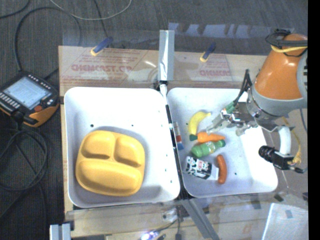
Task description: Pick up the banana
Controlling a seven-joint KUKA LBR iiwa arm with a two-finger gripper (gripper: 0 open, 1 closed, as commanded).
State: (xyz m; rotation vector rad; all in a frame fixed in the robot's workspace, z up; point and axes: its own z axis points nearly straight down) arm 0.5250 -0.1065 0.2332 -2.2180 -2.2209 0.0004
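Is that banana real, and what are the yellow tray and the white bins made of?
The banana looks like toy plastic: even yellow, smooth, faint sheen, though a real one can't be ruled out. The yellow tray seems moulded plastic, matte, with rounded compartments pressed in. The white bins look like thin formed plastic with softly curved, glossy rims.

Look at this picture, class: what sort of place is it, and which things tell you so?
Probably a robotics lab. A grey and orange robot arm reaches over two white bins, one holding a banana and other toy foods, a control pendant lies beside the bench, and cables trail across the floor.
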